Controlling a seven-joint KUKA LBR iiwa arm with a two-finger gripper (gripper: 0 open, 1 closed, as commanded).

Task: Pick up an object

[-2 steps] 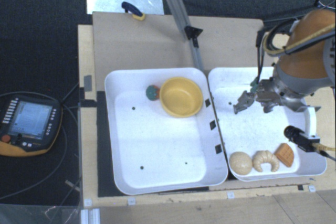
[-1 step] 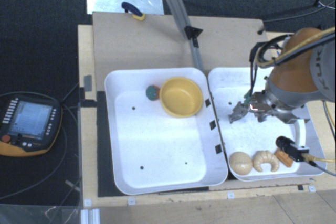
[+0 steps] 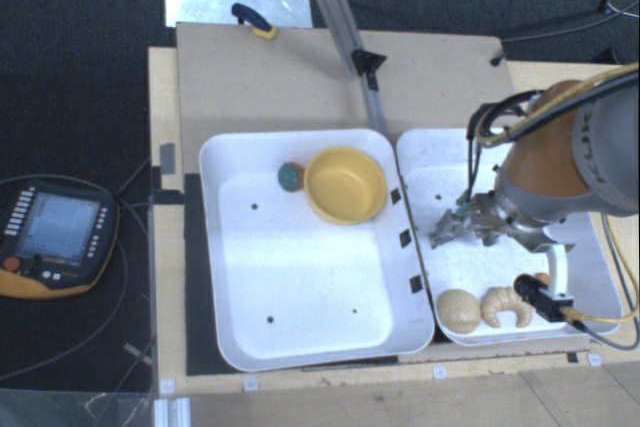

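In the right bin point(image 3: 430, 165) my gripper point(image 3: 447, 230) hangs low over the white floor, its fingers pointing left with nothing seen between them. A tan round bun point(image 3: 459, 310) and a pale croissant point(image 3: 508, 306) lie at the bin's near edge, below the gripper. A small orange thing point(image 3: 541, 279) peeks out beside the croissant, partly hidden by a black cable fitting. In the left bin point(image 3: 300, 315) a yellow bowl point(image 3: 345, 185) sits at the far right corner with a small green and red ball point(image 3: 291, 176) touching its left side.
A grey pole point(image 3: 340, 15) slants across the board behind the bins. A teach pendant point(image 3: 55, 235) lies on the dark floor at the left. A yellow and blue clamp point(image 3: 252, 19) rests at the board's far edge. The arm's orange band point(image 3: 545, 160) overhangs the right bin.
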